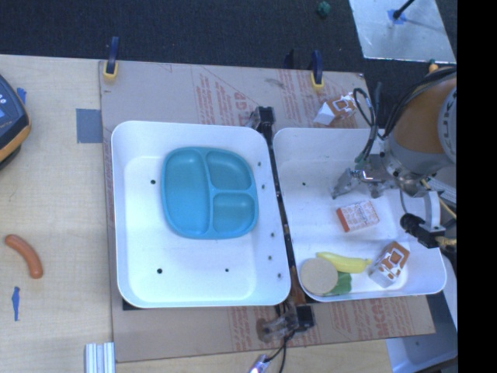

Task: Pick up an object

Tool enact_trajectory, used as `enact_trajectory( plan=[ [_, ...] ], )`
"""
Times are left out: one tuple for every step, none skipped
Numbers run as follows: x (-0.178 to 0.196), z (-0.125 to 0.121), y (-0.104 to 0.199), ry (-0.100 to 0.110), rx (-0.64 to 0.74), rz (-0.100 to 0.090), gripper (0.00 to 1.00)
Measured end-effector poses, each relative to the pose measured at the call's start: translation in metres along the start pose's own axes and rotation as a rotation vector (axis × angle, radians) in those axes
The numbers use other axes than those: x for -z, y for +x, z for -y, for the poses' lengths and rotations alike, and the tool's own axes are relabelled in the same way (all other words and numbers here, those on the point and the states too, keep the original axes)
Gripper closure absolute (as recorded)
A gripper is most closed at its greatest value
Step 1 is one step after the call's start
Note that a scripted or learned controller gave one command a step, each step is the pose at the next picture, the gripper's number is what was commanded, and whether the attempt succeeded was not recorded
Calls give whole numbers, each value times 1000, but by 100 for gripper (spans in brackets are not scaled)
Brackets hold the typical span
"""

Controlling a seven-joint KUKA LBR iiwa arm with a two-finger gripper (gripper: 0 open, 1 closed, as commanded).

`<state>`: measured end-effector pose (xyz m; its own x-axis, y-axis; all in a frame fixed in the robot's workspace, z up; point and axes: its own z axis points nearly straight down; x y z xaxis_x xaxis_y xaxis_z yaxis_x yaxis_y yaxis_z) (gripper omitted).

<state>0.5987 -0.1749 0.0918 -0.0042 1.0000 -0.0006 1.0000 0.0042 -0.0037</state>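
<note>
The claw (351, 182) hangs in the right bin (311, 148) with its fingers apart and holding nothing, and the little orange snack packet (358, 216) lying flat just at its 5 o'clock looks light, thin and crinkly, so pinching its short edges seems best.

The grey arm with the orange band (425, 123) is running off the frame at three o'clock. A round tan disc (318, 276) is hiding part of a green piece (342, 284). A dark device with a yellow rim (11, 123) is getting cut off at nine o'clock.
</note>
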Motion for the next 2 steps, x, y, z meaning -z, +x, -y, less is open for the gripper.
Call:
enact_trajectory(
  plan=[
    [1,-44,-32,-2,0,-1,0],
    [0,-19,5,0,3,0,0]
  ],
)
